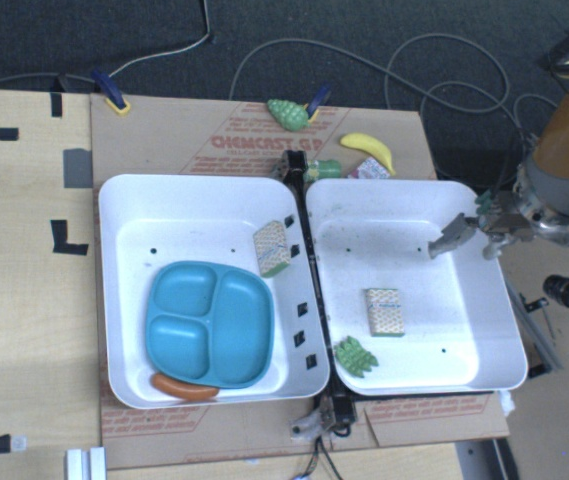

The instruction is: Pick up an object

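Note:
The right bin (484, 298) holds a pale patterned block (385, 311) near its middle and a green leafy toy (356, 356) at its front left corner. In the left bin (124, 228) a blue divided plate (210, 323) lies flat, with an orange sausage (184, 387) at its front edge and a second patterned block (273, 247) leaning by the right wall. My gripper (470, 242) hovers over the right bin's far right edge, open, with nothing between its fingers. It is up and to the right of the block in that bin.
Behind the bins on the cardboard lie a green toy (289, 114), a yellow banana (368, 151) and a small packet (370, 170). Blue clamps (113, 92) hold the cardboard at the back. Cables run over the dark floor beyond.

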### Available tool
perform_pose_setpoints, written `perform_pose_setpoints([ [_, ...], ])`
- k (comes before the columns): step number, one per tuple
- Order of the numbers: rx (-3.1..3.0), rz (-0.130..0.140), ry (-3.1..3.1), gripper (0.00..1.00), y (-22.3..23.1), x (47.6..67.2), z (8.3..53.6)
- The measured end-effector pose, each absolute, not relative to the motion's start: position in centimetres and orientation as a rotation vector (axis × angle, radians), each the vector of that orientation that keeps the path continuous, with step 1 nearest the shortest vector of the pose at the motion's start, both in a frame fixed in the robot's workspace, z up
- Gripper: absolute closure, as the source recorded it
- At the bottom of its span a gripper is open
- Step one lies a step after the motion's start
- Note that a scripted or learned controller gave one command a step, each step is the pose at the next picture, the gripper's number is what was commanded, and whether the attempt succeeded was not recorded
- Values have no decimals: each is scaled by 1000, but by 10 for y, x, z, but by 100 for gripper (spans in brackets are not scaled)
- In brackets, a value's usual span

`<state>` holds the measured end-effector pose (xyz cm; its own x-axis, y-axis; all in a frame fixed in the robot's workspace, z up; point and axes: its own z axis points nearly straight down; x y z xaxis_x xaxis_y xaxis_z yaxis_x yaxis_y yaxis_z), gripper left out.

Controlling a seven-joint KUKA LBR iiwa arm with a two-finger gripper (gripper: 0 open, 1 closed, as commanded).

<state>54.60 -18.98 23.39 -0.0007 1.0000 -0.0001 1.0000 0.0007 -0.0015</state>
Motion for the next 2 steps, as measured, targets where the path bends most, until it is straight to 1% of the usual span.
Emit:
perform_pose_setpoints([
  [1, -2218, 2, -2221, 0, -151, 539, 151],
  [2, -2220, 0, -2222, 0, -111, 547, 88],
])
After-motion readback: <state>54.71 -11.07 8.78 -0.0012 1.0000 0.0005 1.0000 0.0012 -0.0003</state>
